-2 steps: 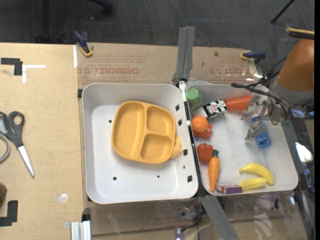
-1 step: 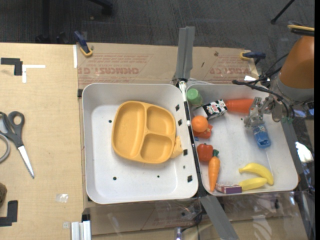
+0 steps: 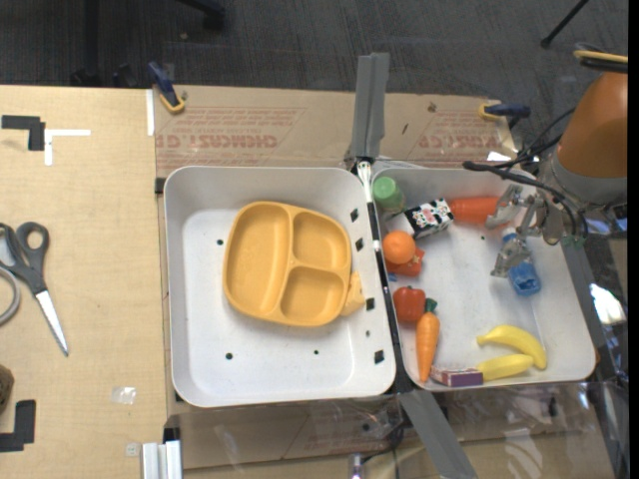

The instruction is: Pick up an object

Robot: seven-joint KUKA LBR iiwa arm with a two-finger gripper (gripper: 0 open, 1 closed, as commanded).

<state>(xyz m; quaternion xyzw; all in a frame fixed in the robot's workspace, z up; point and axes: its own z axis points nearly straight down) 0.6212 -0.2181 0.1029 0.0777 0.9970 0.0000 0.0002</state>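
My gripper (image 3: 513, 253) hangs low over the right part of the right bin (image 3: 574, 297), reaching in from the right under the orange band of the arm (image 3: 599, 128). A small blue object (image 3: 525, 280) lies right beneath its tip; I cannot tell whether they touch. Elsewhere in this bin lie two bananas (image 3: 513, 343), a carrot (image 3: 426, 339), a red fruit (image 3: 409, 303), an orange (image 3: 398, 247), a black-and-white carton (image 3: 429, 218), a green cylinder (image 3: 386, 193), a long orange-red item (image 3: 473, 209) and a purple piece (image 3: 457, 376).
The left bin (image 3: 195, 327) holds a yellow divided plate (image 3: 288, 263). Scissors (image 3: 36, 279) lie on the wooden bench at the far left. Blue clamps (image 3: 168, 88) grip the cardboard behind the bins. Cables run beside the wrist at the right bin's far corner.
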